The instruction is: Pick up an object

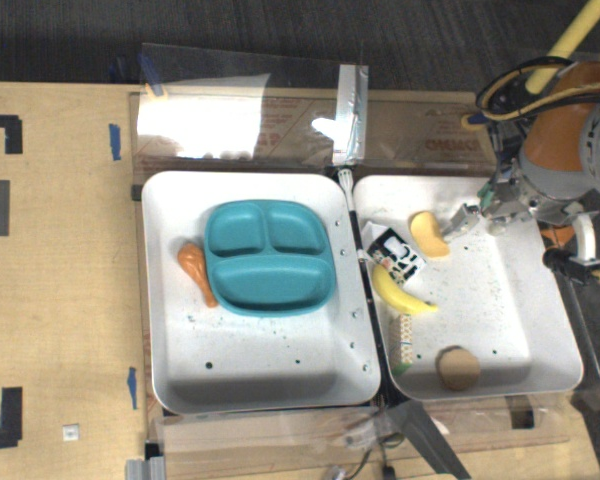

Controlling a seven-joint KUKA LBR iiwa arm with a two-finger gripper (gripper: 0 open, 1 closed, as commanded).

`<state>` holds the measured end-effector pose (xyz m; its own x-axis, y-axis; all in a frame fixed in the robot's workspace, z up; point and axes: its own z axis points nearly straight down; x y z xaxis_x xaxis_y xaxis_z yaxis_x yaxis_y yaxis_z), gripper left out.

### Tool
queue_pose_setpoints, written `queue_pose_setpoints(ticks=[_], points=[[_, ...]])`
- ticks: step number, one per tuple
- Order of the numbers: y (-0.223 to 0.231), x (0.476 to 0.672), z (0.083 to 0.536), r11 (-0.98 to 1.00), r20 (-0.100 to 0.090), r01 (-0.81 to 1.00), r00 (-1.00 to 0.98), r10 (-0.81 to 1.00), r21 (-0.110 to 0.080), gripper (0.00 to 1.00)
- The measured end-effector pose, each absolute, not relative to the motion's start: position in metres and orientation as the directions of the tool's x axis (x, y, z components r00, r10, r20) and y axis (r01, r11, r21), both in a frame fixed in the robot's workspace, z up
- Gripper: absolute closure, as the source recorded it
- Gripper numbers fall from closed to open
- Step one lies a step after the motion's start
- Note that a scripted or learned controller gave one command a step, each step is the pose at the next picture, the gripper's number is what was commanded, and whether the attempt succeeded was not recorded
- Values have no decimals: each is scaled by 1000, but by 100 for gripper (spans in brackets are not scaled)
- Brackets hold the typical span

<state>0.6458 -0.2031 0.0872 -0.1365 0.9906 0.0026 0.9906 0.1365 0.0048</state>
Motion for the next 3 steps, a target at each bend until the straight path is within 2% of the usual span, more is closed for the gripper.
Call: queue_pose_setpoints(ticks=[1,2,3], points=[[-148,667,124,278,-3,960,-278,960,8,0],[-119,652,87,299,-2,954,-299,954,5,0],[-118,654,100,300,-5,954,-300,954,12,100]])
